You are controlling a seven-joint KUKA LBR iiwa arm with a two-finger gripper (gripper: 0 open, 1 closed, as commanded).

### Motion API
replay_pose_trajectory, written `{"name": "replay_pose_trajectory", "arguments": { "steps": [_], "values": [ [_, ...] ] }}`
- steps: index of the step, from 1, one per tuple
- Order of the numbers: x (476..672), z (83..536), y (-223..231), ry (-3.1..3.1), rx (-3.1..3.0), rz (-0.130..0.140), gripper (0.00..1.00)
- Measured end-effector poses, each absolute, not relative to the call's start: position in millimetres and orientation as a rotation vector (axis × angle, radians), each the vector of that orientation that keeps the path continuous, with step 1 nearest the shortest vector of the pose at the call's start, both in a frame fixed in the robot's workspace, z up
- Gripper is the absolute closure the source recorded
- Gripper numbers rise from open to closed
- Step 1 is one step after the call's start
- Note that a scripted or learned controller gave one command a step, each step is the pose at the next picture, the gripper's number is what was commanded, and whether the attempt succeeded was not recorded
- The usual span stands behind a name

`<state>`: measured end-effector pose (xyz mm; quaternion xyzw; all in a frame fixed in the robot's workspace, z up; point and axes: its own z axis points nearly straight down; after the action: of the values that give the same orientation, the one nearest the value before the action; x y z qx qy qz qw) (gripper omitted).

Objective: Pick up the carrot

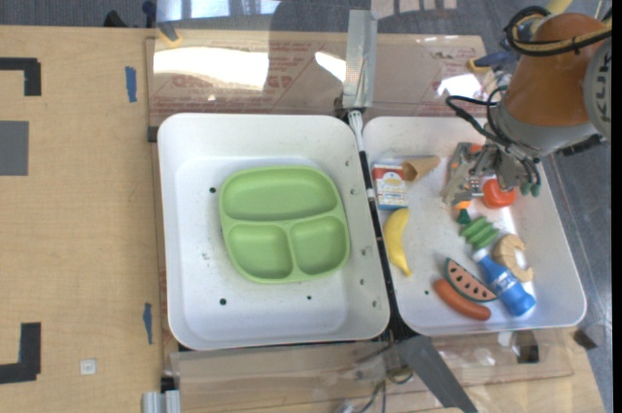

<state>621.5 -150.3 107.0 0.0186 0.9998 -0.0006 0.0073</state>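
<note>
The carrot shows as a small orange piece in the right bin, with a green leafy part just below it; most of it is hidden by the gripper. My gripper hangs low over the bin's upper middle, directly above the carrot's orange end. Whether it touches the carrot cannot be made out. The grey arm with its orange band comes in from the upper right.
A red-orange round piece lies right of the gripper. A cone, a small carton, a banana, a watermelon slice, a sausage and a blue bottle share the bin. A green divided plate sits in the left bin.
</note>
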Motion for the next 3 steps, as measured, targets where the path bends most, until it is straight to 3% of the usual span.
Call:
{"name": "replay_pose_trajectory", "arguments": {
  "steps": [1,2,3],
  "values": [
    [649.3,89,-169,3.071,0.606,0.001,1.00],
    [590.5,91,-147,3.127,0.167,-0.001,1.00],
    [590.4,90,-147,3.127,0.167,-0.001,0.00]
  ]
}}
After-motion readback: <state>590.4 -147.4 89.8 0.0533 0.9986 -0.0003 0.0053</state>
